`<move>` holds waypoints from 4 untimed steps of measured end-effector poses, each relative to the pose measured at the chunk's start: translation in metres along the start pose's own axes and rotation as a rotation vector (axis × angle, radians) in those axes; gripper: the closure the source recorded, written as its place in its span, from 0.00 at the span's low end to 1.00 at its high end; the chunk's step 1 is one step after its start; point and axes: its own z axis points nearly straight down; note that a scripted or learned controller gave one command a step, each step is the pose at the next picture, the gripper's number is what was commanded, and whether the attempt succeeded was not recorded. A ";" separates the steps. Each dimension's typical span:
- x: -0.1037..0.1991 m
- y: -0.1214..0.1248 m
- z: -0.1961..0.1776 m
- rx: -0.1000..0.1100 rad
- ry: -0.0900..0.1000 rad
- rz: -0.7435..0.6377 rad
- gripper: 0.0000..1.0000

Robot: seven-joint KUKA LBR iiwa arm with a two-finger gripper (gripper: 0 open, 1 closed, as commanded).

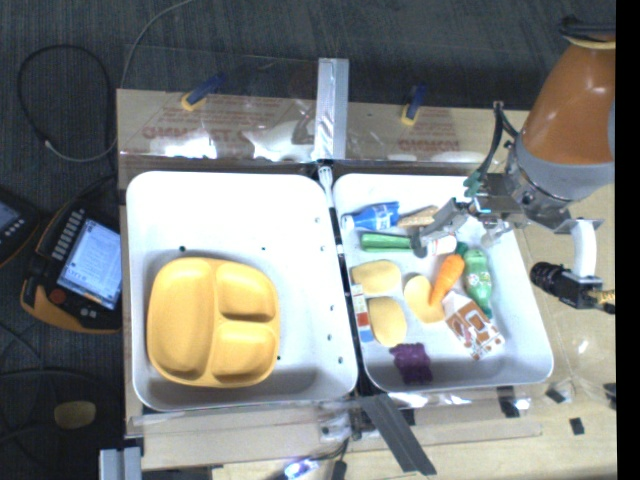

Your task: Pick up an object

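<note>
Arm: grey with an orange band (575, 98), reaching in from the right over the right bin (535, 338).
Pincer (447, 230): low over the far part of the right bin, just above the carrot; how wide it stands I cannot tell, and nothing shows gripped in it.
Right bin: orange carrot (446, 277), green bottle (477, 280), blue packet (372, 214), green marker (385, 240), yellow pieces (376, 275), purple block (410, 360), red-and-white carton (474, 329).
Left bin (230, 193): a yellow divided tray (212, 320) at its near left.
Surface: a handheld controller (75, 268) lies left of the bins.
</note>
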 end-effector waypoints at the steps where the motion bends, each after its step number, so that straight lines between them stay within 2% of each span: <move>1: -0.062 0.031 0.112 0.001 0.000 -0.034 0.00; 2: -0.060 0.035 0.179 -0.014 0.008 -0.125 0.00; 3: -0.061 0.035 0.171 -0.015 0.006 -0.124 1.00; 4: 0.001 0.066 0.074 0.000 -0.001 -0.074 1.00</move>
